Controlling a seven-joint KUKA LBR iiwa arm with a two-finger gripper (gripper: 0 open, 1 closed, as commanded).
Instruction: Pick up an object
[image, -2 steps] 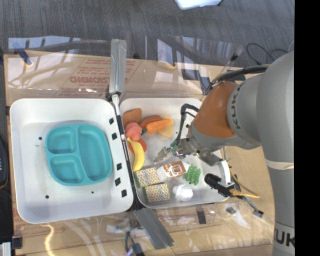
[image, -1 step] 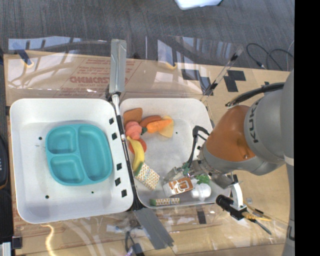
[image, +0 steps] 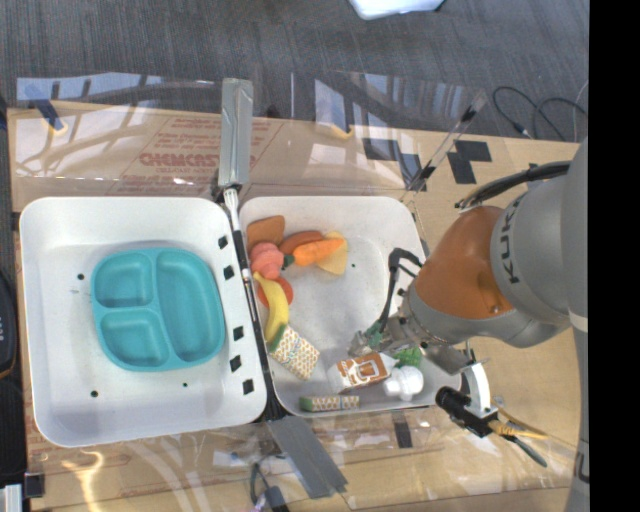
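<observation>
Starting at the left of the frame, the left white bin (image: 40, 300) sits on the bench (image: 120, 150) and carries a teal divided tray (image: 156, 307) lying flat near its middle, three compartments showing.

Next, past the divider where the two bins meet, the right white bin (image: 375, 215) holds the loose objects. Along its left wall, from the top down, lie a brown bread-like piece (image: 265, 230), a pink round toy (image: 267, 260), a yellow banana (image: 274, 310) running lengthwise beside the wall with something red just beside it, and a patterned packet (image: 296, 352) tilted below the banana's lower end. A reddish sausage shape (image: 300, 241) and an orange carrot (image: 320, 250) lie touching each other in the upper middle of the bin, with a pale yellow piece just right of the carrot.

Further right, near the bin's lower edge, a small brown-and-white package (image: 362, 370) lies flat, a thin printed strip (image: 330, 403) below it against the front wall, and a white rounded object (image: 405, 382) just to its right, touching a green leafy piece (image: 407, 355).

Finally, the grey arm (image: 540, 250) with its orange band (image: 460, 270) comes in from the right, its wrist lowered over the bin's lower right part, close above the green piece and the package. The jaws (image: 385, 335) are hidden under the wrist; I cannot tell how far open they are, or whether they hold anything.
</observation>
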